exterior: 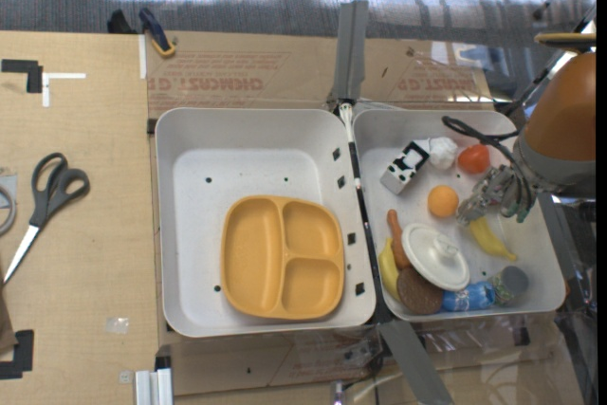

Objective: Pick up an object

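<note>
Where the arm (564, 123) crowds the right bin (541, 303), jaws blurred, grip unclear, banana (492, 238) partly hidden.

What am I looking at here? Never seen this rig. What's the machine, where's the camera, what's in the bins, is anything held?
One fixed camera looks down at a slant on a bench with two white bins. The grey arm with the orange band reaches in from the right; its gripper hangs over the right bin, and nothing shows between its fingers. That bin holds a small orange ball, a banana, a white lid, a black-and-white toy and other items. The left bin holds a yellow divided tray. Scissors lie on the bench.
</note>
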